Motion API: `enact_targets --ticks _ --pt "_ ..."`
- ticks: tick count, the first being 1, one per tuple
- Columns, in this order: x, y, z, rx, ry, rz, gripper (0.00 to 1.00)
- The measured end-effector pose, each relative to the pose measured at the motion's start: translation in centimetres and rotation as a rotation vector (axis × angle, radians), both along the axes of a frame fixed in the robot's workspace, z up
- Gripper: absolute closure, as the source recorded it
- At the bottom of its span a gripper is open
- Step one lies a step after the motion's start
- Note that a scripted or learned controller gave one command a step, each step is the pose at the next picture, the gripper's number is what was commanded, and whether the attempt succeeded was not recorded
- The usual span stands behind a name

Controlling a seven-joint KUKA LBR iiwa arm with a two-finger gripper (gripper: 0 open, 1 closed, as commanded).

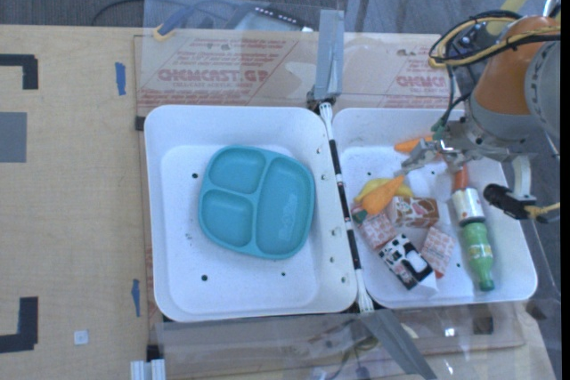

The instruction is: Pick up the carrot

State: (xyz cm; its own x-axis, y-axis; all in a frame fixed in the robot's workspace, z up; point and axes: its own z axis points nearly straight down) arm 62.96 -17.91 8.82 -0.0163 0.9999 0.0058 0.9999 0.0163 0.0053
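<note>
The carrot (409, 144), small and orange, lies near the back wall of the right white bin (525, 280). My gripper (426, 153) reaches in from the right and hovers right over the carrot's right end, touching or nearly touching it. The carrot's left tip pokes out beyond the gripper. Whether the carrot is gripped is not visible from this angle.
Just left of the gripper lies a yellow-orange fruit (385, 191). Several snack packets (405, 231) sit in front of it, with a green bottle (476, 243) and a red item (460, 179) at the right. The left bin (169, 280) holds a blue divided plate (257, 202).
</note>
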Motion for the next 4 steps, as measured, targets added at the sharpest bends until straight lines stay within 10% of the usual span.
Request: enact_targets --ticks 1,2,3,4 --pt "0.1 -0.1 1.1 -0.005 -0.004 0.002 1.0" --pt "2.3 3.7 9.7 -0.007 0.003 -0.091 1.0" --pt "2.3 3.7 9.6 -0.007 0.004 -0.091 0.0" --pt "0.2 4.9 15.0 -0.008 0.001 0.108 0.0"
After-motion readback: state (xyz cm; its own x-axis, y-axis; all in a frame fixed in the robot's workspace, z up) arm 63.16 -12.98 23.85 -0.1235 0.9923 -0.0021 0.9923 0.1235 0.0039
